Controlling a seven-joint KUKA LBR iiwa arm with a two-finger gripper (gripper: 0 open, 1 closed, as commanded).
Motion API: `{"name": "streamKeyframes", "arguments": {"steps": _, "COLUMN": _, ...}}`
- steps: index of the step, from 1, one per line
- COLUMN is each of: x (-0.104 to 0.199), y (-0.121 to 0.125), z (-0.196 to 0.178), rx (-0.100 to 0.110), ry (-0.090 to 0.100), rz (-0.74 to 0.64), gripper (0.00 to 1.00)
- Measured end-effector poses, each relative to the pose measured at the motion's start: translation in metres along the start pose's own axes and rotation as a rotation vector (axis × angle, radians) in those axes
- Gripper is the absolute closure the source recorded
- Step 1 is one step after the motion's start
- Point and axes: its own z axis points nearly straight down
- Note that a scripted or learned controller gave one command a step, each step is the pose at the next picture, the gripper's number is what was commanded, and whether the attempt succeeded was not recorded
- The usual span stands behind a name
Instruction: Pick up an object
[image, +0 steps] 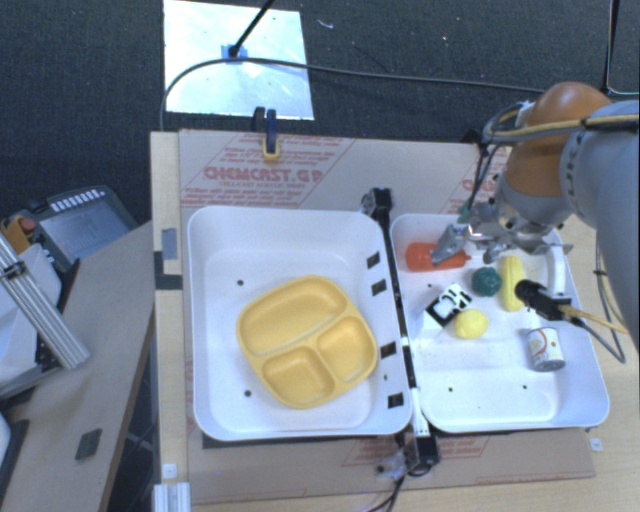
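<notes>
- The grey arm's two-finger hand (452, 238) is seen low over the right white bin (500, 400), at an orange flat plastic piece (432, 256) just beneath it.
- Whether the hand is open or closed cannot be told.
- A green ball (487, 281) and a yellow oblong piece (511, 281) are seen just beside it.

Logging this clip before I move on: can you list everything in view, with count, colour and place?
Bins: 2, white, side by side on the bench.
Divided tray: 1, yellow, in the left-hand bin.
Carrot-like piece: 1, orange, top left of the right-hand bin.
Ball: 1, dark green, right-hand bin, below the gripper.
Long yellow item: 1, yellow, just right of the ball.
Round yellow item: 1, yellow, middle of the right-hand bin.
Patterned block: 1, black and white, touching the round yellow item.
Small can: 1, white with red, right-hand bin's right side.
Clamp: 1, yellow and black, board's far edge.
Arm: 1, grey with orange band.
Gripper: 1, above the right-hand bin's far end.
</notes>
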Motion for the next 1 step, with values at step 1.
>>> {"name": "streamKeyframes", "arguments": {"steps": 1, "x": -0.0011, "y": -0.0028, "z": 0.0535, "rx": 0.010, "ry": 0.000, "rz": 0.002, "gripper": 0.00}}
